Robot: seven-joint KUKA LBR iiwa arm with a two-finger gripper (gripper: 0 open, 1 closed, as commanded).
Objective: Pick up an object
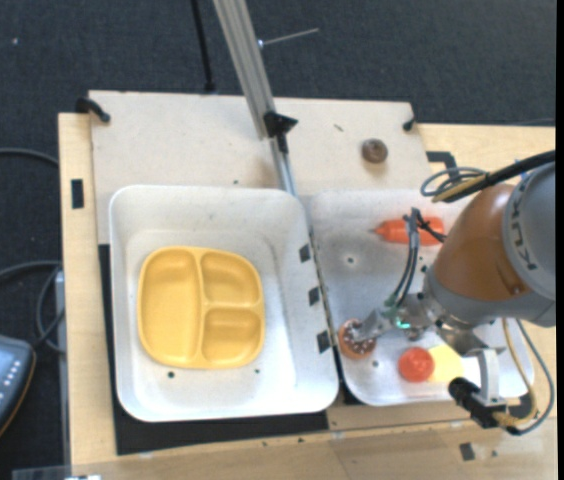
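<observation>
Round object, brown, reddish rim, small

A small brown ring-shaped object, dark at its centre, lies flat right at the jaws of the gripper. A red ball rests near them, toward the arm.

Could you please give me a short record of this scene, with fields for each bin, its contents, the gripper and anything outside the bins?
left bin: shallow white left bin, holding a yellow plastic three-compartment plate
right bin: shallow white right bin, holding an orange elongated object, a red ball, a pale yellow object touching the ball, and a small brown round object
gripper: gripper low at the brown round object, by the right bin's left wall; a grasp cannot be confirmed
outside bins: small brown disc on the bench
</observation>
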